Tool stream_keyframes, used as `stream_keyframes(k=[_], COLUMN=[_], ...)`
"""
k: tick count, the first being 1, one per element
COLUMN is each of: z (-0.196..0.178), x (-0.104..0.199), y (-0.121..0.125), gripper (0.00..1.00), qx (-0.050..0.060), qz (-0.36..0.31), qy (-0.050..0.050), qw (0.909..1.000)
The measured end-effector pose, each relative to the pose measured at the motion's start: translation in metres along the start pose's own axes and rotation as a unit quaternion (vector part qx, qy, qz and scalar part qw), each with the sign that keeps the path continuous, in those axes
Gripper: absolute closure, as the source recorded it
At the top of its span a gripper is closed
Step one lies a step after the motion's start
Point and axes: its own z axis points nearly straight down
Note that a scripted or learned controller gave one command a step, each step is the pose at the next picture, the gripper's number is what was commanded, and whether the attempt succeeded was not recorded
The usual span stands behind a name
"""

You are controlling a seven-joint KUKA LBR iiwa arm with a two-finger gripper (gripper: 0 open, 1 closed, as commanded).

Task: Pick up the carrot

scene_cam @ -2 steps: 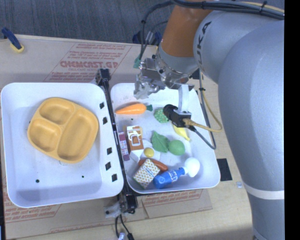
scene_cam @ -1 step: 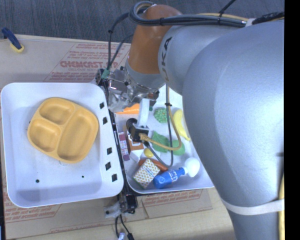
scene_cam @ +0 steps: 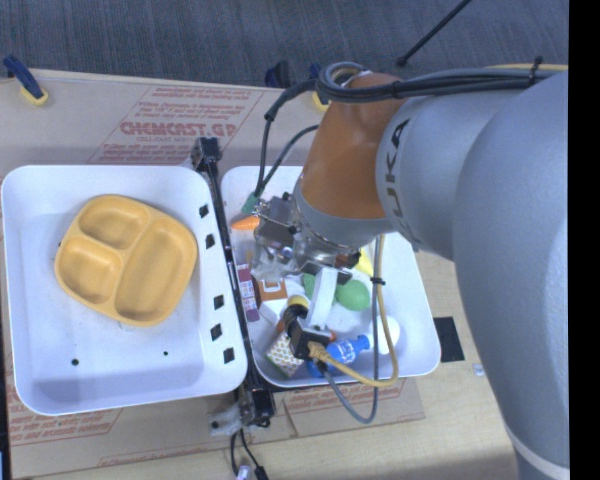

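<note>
Grey and orange, the arm (scene_cam: 430,178) reaches in from the right and bends down over the right bin (scene_cam: 420,343), its broad orange band sitting above the wrist and covering much of that bin's far half. Black and yellow cables loop from the wrist down past the bin's near edge. Below the band, the jaws (scene_cam: 285,253) point down into the clutter near the bin's left wall; metal wrist hardware and the arm's bulk hide the tips, so I cannot tell how far they stand apart or whether anything sits between them. A small orange piece with a green top, apparently the carrot (scene_cam: 245,220), shows just left of the wrist, at the far-left part of the right bin, close to the divider between the bins; whether the jaws touch it cannot be made out. Around the wrist lie a green round object (scene_cam: 353,294), a blue bottle (scene_cam: 350,349) toward the near edge, and a small patterned packet (scene_cam: 282,353) near the bin's near-left corner. In the left bin (scene_cam: 40,368) rests a yellow divided plate (scene_cam: 126,259), lying flat, well apart from the arm. Both bins sit on a cardboard-covered tabletop (scene_cam: 130,118) with red print.
</note>
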Motion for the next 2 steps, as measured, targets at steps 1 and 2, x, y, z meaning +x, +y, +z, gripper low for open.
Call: stream_keyframes(k=[1, 2], z=[0.054, 0.012], x=[0.013, -0.018], y=[-0.031, -0.017], gripper=[1.00, 1.00], qx=[0.000, -0.001], qz=[-0.058, 0.070], qy=[0.000, 0.001], qw=[0.9983, 0.9976])
